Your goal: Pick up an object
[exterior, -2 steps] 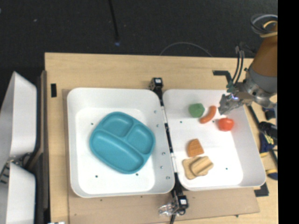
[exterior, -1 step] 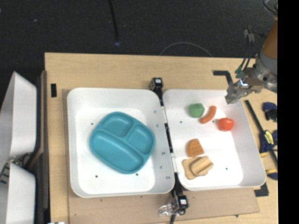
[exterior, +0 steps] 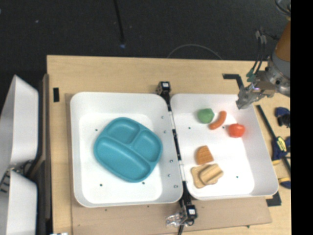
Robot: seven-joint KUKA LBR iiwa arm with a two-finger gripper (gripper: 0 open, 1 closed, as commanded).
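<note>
The right bin (exterior: pixel 254 177) holds several toy foods: a green lump (exterior: pixel 206 115), an orange sausage (exterior: pixel 217 120), a red tomato (exterior: pixel 236 130), an orange wedge (exterior: pixel 204 155) and a tan bread piece (exterior: pixel 207 174). My gripper (exterior: pixel 245 98) hangs over the bin's far right corner, up and right of the tomato and apart from every item. Nothing shows between its fingers.
The left bin (exterior: pixel 83 180) carries a teal divided plate (exterior: pixel 127 148). Blue and yellow tools (exterior: pixel 281 143) lie on the bench right of the right bin. A white box (exterior: pixel 19 116) stands at the far left.
</note>
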